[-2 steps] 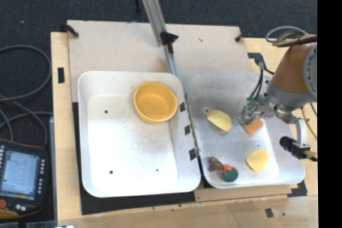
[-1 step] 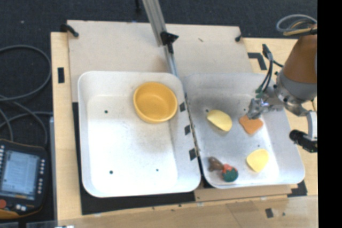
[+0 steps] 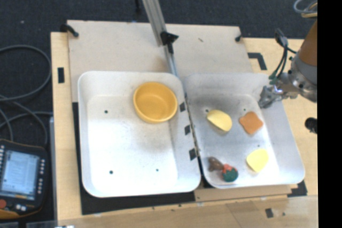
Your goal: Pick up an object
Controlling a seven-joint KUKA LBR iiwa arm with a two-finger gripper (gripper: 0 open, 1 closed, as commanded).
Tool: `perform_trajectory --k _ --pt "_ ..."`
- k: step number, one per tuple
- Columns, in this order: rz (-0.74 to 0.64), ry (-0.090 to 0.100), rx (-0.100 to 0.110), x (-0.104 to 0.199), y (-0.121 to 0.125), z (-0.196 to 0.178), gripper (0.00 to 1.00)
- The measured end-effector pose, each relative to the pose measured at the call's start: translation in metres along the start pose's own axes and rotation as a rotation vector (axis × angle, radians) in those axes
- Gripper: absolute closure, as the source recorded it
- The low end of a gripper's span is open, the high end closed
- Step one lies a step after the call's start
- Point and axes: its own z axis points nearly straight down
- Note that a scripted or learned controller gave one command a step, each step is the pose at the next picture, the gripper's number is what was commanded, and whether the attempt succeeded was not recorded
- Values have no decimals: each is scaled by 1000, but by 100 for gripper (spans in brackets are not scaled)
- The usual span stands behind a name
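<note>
The wooden table point(image 3: 61, 131) carried two shallow white bins. The left white bin point(image 3: 107, 168) held a round yellow bowl point(image 3: 155, 102), sitting upright with its open side up, near the bin's top edge. The right white bin point(image 3: 283, 152) held smaller things, all apart from each other: a pale yellow wedge point(image 3: 219, 120) with its long side slanting down to the right, an orange block point(image 3: 251, 123), and a yellow piece point(image 3: 257, 160). A small brown and green-red toy point(image 3: 223, 169) was too blurry to make out. The grey end effector point(image 3: 270, 94) sat over the right bin's top right edge, holding nothing, and was too small to say more.
</note>
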Motion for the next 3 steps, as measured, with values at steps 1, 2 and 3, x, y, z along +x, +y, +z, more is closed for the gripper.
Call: perform_trajectory --k 1,2,3 --pt "-1 0 2 -6 8 -47 100" --pt "-3 3 8 40 2 -33 100" --pt "-4 4 7 85 1 -38 100"
